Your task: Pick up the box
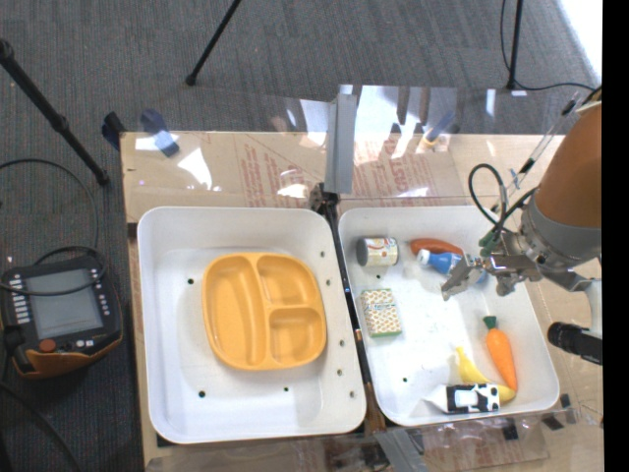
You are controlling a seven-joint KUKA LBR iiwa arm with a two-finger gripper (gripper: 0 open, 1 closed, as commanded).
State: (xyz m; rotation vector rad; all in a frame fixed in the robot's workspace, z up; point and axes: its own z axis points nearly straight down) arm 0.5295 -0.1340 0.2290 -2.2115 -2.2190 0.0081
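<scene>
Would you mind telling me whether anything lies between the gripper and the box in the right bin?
Nothing visible does. The gripper hangs over the right bin, and the box lies lower left of it across bare bin floor. The can and blue bottle sit farther back, off that line.

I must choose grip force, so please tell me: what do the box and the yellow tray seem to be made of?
Box: probably thin cardboard with a matte printed pattern; flat faces, sharp edges, no shine. Tray: likely moulded plastic, smooth, slightly glossy; rounded compartments of one uniform yellow.
</scene>
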